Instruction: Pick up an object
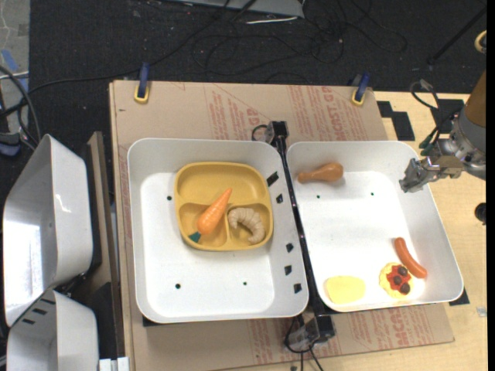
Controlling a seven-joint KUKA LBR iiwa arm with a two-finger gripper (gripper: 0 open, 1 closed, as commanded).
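Objects for picking lie spread across two white bins on the bench, and none of them is in the robot's grasp at this moment. Largest is the yellow divided plate (222,176) in the left bin (155,284), with a toy carrot (214,212) in one compartment and a pale shrimp (248,223) in the one beside it. The right bin (348,222) holds a brown drumstick (322,174) near its far wall, and along its near edge a flat yellow disc (345,288), a small round pizza-like piece (398,279) and, just beside that, a red sausage (410,257).

A clean pick looks likeliest on a piece lying alone on bare floor, well apart from its neighbours. The drumstick fits best: it sits apart from the rest and closest to the arm. A good try would probably come straight down over its thicker end, with the fingers set across its narrow width. The sausage touches or nearly touches the round piece, so a grasp there risks dragging both.

The gripper (412,176) hangs at the right bin's far right rim, at the frame's edge, well above the bin floor and apart from every object. The wrist leans inward toward the bin. Whether the fingers stand apart or together cannot be told at this size.
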